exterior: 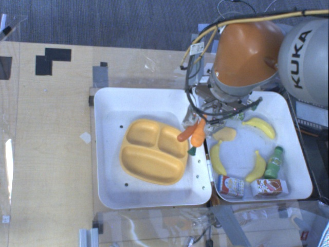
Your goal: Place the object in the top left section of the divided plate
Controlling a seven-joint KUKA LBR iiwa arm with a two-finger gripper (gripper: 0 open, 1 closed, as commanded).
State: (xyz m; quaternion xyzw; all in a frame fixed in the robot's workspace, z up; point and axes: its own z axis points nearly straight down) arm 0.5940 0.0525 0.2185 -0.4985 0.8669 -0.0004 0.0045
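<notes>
A yellow divided plate (154, 151) lies in the left white bin (110, 189), with two small sections at its top and one long section below. An orange carrot (192, 133) with a green stem end hangs over the plate's right edge, near the wall between the two bins. My gripper (199, 121) comes down from the orange wrist band right above the carrot and looks shut on the carrot's upper end. The fingers are mostly hidden under the wrist.
The right bin (298, 153) holds three yellow bananas (261, 127), a pale potato-like piece (224, 134), a green bottle (275, 162) and two small cartons (232, 186). The arm's bulk covers the right bin's upper left. Wooden bench lies to the left.
</notes>
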